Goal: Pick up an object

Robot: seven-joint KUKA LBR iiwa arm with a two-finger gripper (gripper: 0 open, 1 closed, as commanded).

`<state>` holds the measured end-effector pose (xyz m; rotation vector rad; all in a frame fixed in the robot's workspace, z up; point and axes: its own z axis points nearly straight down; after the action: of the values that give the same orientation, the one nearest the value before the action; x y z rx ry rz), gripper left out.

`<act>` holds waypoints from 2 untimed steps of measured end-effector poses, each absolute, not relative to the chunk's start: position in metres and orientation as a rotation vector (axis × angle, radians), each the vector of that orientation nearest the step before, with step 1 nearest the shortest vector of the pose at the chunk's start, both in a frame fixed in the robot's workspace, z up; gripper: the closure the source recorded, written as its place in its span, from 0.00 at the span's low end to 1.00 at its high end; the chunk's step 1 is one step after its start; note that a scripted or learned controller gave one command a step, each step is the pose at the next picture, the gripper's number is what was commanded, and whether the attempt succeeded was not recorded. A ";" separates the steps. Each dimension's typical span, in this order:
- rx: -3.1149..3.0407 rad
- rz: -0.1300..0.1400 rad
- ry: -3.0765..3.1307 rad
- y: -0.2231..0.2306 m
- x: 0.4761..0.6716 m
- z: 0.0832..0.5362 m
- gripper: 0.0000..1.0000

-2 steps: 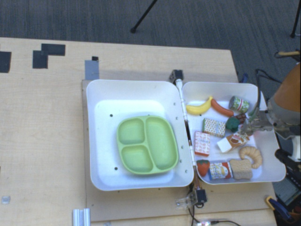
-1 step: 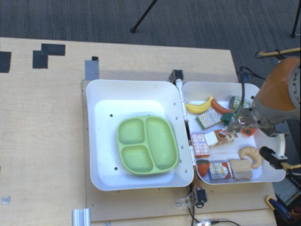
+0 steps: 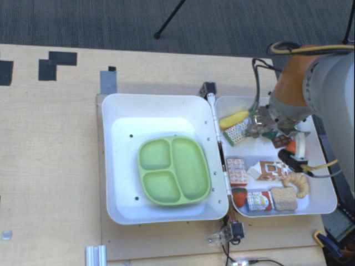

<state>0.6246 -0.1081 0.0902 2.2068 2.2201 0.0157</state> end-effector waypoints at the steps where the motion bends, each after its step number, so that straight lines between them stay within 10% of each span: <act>1: 2.214 0.003 2.223 -0.179 0.614 0.183 1.00; 2: 2.212 0.005 2.228 -0.098 0.623 0.202 1.00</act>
<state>0.6229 -0.0983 0.2024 2.2121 2.2279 0.0049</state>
